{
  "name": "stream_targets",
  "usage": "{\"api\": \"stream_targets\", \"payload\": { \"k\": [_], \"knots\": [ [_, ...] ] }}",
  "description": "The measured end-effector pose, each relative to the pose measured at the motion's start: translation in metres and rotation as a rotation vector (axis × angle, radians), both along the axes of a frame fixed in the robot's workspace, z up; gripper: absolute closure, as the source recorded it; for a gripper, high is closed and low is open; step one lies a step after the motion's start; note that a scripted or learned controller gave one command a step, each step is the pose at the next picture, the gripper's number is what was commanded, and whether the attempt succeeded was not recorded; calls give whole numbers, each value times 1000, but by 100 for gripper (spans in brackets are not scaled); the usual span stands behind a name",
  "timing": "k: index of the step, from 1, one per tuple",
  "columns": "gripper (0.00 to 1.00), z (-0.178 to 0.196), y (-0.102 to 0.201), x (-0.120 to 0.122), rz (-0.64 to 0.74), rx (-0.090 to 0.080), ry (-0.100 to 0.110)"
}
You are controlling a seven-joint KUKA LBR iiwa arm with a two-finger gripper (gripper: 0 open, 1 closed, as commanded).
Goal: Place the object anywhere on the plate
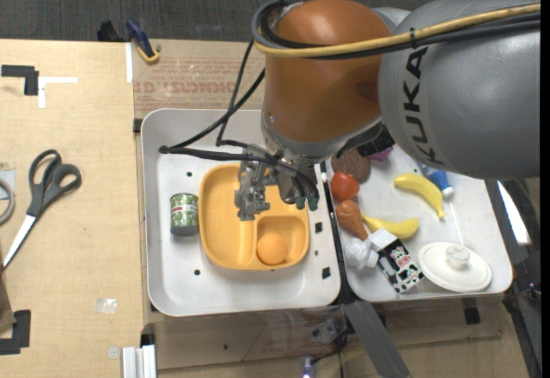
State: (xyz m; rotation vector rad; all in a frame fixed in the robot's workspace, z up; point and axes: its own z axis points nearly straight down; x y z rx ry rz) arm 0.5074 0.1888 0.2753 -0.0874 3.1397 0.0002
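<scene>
Orange ball point(272, 249) in the yellow plate's point(216, 222) lower-right compartment.
Smooth, round ball; glossy plastic divided plate in the left white bin point(163, 282); metal gripper point(258, 196) above the plate, fingers spread, gripping nothing; ridged can point(183, 214) beside it.

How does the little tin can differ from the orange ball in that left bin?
The tin can is a cylinder with a green label and grey metal ends; the orange ball is round and one plain colour. The can rests on the white bin floor, just left of the yellow plate, while the ball sits in the plate's lower compartment. Both are small and lie in the same bin.
</scene>
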Motion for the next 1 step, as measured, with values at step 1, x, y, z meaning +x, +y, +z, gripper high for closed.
{"api": "stream_targets", "payload": {
  "k": [1],
  "knots": [
    [0,0,0,0,0,0,0]
  ]
}}
